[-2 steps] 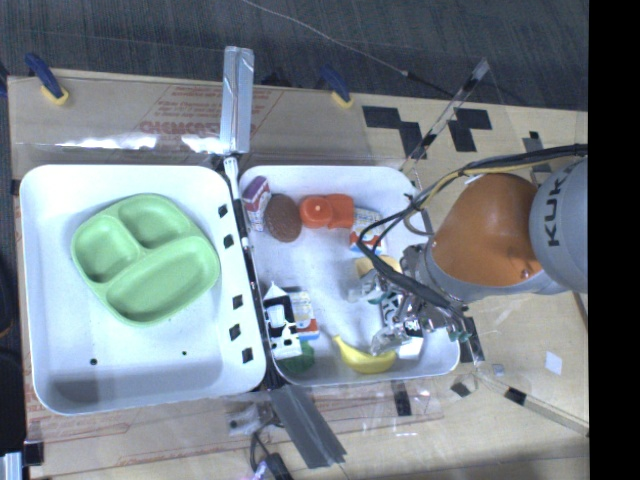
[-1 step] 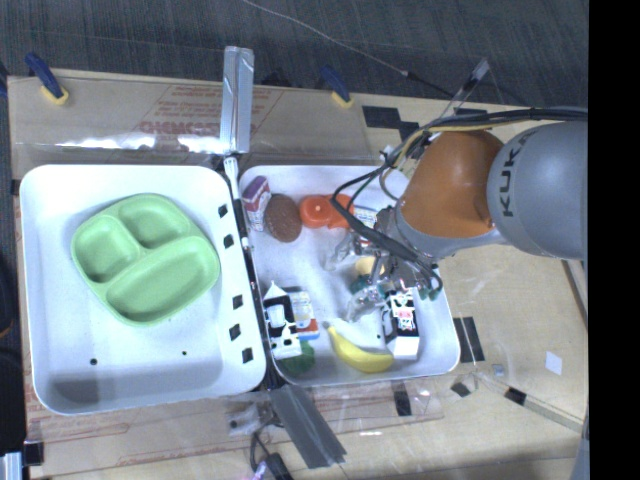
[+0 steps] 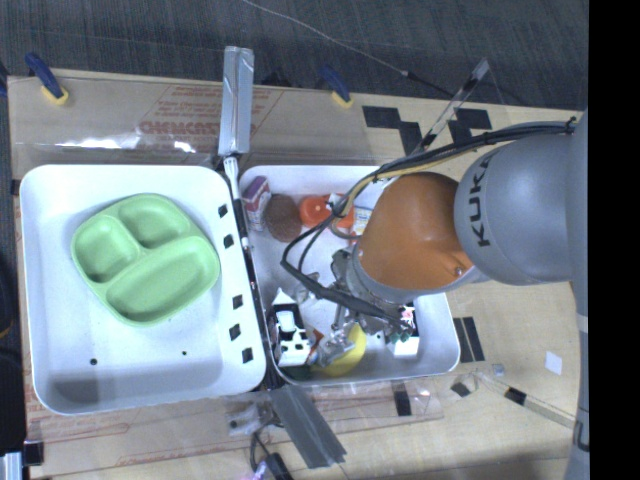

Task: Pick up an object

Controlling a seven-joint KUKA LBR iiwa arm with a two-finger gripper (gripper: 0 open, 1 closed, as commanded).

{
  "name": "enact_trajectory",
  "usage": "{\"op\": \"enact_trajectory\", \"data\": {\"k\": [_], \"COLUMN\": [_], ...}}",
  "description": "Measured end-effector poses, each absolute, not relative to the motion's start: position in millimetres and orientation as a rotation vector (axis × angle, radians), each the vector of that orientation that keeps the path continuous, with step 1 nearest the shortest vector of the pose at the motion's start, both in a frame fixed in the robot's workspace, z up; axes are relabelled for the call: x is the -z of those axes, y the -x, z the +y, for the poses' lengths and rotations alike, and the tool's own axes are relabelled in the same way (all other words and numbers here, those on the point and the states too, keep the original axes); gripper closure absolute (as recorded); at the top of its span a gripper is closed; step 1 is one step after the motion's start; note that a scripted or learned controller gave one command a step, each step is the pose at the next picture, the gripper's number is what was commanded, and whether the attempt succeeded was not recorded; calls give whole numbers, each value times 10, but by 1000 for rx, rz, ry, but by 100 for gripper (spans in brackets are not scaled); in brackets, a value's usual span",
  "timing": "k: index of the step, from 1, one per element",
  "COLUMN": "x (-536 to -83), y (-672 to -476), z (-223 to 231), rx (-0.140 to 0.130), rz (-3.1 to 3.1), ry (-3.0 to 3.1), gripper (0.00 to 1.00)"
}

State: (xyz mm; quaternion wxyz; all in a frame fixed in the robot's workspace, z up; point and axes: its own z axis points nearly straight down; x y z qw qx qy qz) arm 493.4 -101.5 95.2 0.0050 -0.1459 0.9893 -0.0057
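the grey kuka arm (image 3: 520, 213) reaches in from the right edge of the bench (image 3: 120, 103), its orange band (image 3: 415, 233) hanging over the middle of the right-hand white bin (image 3: 437, 353) and covering much of that bin's floor. black cables loop from the wrist across the bin's centre.

the left-hand white bin (image 3: 60, 298) carries a green divided plate (image 3: 145, 258), lying flat toward its far left quarter, three compartments showing. a metal divider strip (image 3: 237, 103) rises from the far edge of the bench between the two bins.

the gripper (image 3: 345, 323) points down near the front edge of the right bin, directly above a yellow object (image 3: 345, 353) that lies against that bin's front wall. whether the gripper is wide, narrow or closed on anything cannot be told; the wrist and cables hide it.

just left of the yellow object, at the front left corner of the right bin, sits a black-and-white patterned item (image 3: 290, 338). a small white piece (image 3: 405, 343) lies to the right of the yellow object, by the front wall.

along the far edge of the right bin sit a small carton (image 3: 257, 200) in the far left corner, a brown round object (image 3: 283, 216) just beside it, and an orange item (image 3: 316, 209) next along, partly under the cables.

two blue clamps (image 3: 47, 76) grip the far edge of the bench.
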Motion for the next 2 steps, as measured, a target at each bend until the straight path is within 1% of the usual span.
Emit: {"op": "enact_trajectory", "data": {"k": [1,2], "x": [-1071,-925], "y": [-4956,-5357], "z": [-1074,-2109], "rx": [34,0], "rz": [3093,3086], "ry": [453,572], "gripper": [100,100]}}
